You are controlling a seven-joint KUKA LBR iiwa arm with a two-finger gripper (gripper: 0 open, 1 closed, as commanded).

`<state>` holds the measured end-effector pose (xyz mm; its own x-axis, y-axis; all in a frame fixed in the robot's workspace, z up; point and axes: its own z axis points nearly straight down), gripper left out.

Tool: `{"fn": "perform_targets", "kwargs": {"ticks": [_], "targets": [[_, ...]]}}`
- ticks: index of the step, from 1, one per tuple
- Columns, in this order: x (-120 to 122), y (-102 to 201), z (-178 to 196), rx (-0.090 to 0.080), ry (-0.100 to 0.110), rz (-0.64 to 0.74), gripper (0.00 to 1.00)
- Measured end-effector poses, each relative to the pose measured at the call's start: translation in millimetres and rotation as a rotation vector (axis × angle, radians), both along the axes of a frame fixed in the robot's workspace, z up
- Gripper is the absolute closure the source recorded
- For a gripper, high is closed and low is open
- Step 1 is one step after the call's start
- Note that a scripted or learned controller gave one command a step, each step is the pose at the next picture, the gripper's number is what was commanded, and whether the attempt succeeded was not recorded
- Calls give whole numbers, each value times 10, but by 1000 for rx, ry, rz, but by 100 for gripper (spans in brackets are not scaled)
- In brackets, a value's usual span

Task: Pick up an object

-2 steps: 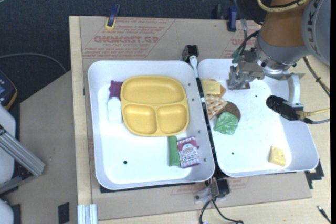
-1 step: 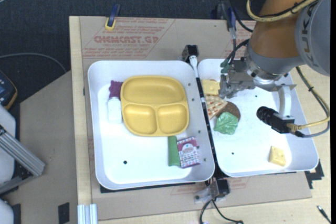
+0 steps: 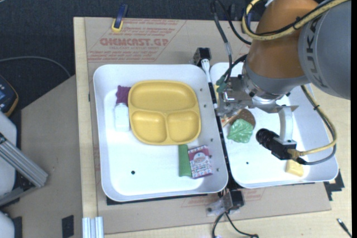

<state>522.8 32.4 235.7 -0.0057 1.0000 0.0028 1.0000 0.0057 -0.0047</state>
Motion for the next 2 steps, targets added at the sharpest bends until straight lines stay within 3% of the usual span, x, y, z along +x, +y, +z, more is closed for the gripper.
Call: {"fn": "perform_targets", "kwargs": {"ticks": [1,2], "targets": [[-243,162,-185,-2,2,-4,100],[-218,234,-40,-2,-7,-4,100]]}}
